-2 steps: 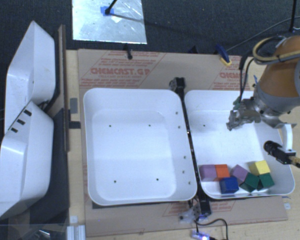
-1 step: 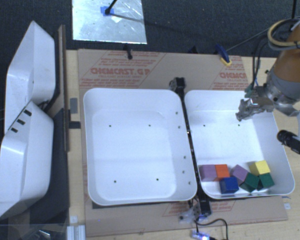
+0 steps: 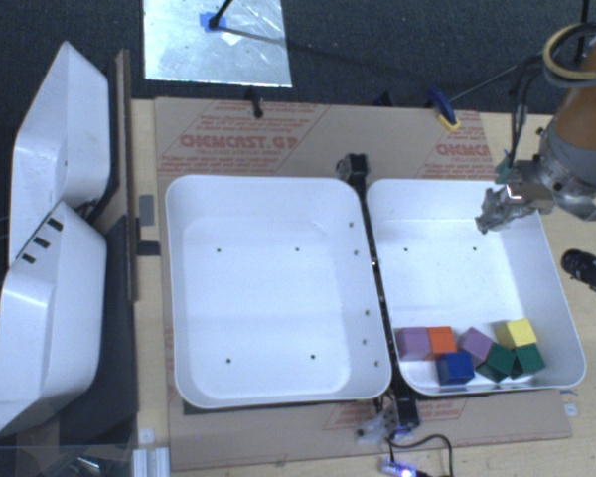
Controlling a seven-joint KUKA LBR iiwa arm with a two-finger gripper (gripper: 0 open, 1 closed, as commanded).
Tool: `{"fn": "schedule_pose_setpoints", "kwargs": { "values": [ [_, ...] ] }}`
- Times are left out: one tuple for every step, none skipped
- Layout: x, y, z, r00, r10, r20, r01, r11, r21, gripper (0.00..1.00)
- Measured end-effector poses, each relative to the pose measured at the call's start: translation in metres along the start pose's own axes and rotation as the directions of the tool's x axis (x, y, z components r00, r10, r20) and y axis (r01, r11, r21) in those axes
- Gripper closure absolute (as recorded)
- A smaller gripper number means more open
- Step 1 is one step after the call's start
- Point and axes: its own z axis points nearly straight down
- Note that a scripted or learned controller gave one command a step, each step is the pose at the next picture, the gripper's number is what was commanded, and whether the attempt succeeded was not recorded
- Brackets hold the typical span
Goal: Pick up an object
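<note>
Your arm (image 3: 576,137) enters from the right edge of the surface (image 3: 139,306), its orange band uppermost. The pincer (image 3: 497,210) sits over the right bin (image 3: 457,266), close to that bin's far right corner. Whether it stands wide or narrow you cannot tell at this angle — the tip reads as a dark grey cluster against the white floor. Nothing shows between its tips.

The task's things lie well apart from the pincer, all gathered along the right bin's near edge. From left to right you have:
- a purple block (image 3: 412,342), just beside an orange block (image 3: 441,340);
- a blue block (image 3: 456,368), set nearer the rim, touching the orange one;
- a second purple block (image 3: 475,345), tilted;
- a dark green block (image 3: 497,362) and a lighter green block (image 3: 527,360) towards the near right corner;
- a yellow block (image 3: 520,332), resting against the green pair.

The left bin (image 3: 268,286) shares the centre divide with the right bin; only small dark dots mark its floor.

Off the bins, note a sheet of cardboard (image 3: 308,137) under both, a square metal plate (image 3: 216,28) beyond the far edge, and two spare white bins (image 3: 50,266) leaning at the left edge.
</note>
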Motion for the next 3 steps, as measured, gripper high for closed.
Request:
{"fn": "schedule_pose_setpoints", "kwargs": {
  "values": [
    [0.054,-0.003,0.0,1.0,-0.005,-0.002,0.005,1.0,0.002,1.0],
    [0.105,-0.017,0.02,1.0,-0.004,-0.001,0.004,1.0,0.003,1.0],
    [0.165,-0.024,0.023,1.0,-0.005,-0.002,0.005,1.0,0.002,1.0]
  ]
}}
